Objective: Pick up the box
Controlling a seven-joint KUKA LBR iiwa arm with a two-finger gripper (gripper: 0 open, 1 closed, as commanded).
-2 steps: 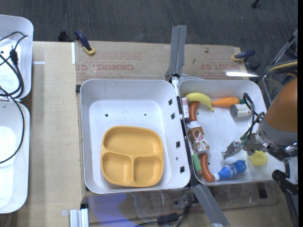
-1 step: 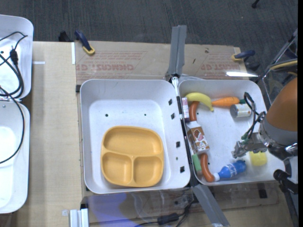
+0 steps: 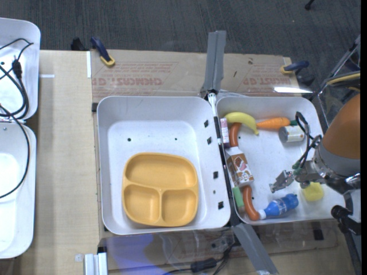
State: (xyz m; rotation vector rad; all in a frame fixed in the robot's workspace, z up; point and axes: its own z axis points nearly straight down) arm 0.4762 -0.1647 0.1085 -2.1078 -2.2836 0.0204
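The box [image 3: 239, 169] lies in the right bin [image 3: 269, 105], hard against its left wall below the banana [image 3: 243, 121], long axis running up-down. The gripper [image 3: 282, 182] hovers to the box's right, apart from it, fingers slightly parted, holding nothing

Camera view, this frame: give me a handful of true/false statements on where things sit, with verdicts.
1. The yellow divided tray lies in the left bin. True.
2. The box is held between the fingers of the end effector. False: it lies flat near the right bin's left wall, apart from the end effector.
3. The banana and carrot lie at the far end of the right bin. True.
4. The blue bottle is in the left bin. False: it lies near the right bin's near edge.
5. The end effector is over the right bin. True.
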